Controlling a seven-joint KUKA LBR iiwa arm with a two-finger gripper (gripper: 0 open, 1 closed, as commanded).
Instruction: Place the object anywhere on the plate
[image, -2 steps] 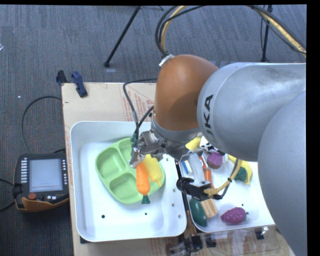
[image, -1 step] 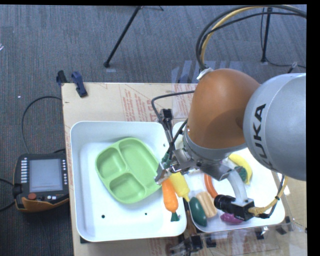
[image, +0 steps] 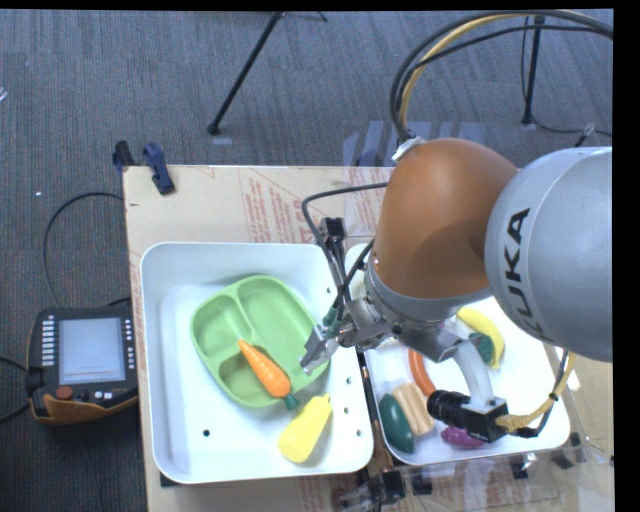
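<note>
Gripper (image: 318, 352) on the grey arm (image: 560, 260) with the big orange band (image: 440, 225) hangs over the right edge of the green plastic divided plate (image: 225, 320), its two metal fingers slightly spread with nothing between them. Just to its left, a small orange toy carrot with a green stem end (image: 266, 370) lies tilted on the plate's lower compartment, close to the fingertips but apart from them. Below the gripper, a pale yellow pear-shaped toy (image: 305, 428) rests on the floor of the left white bin (image: 165, 440), off the plate. To the gripper's right, the other white bin (image: 555, 425) holds a dark green rounded toy (image: 395, 420), a tan bread-like piece (image: 414, 410), a yellow banana-like toy (image: 482, 325) and a small purple item (image: 457, 436), partly hidden by the arm.
</note>
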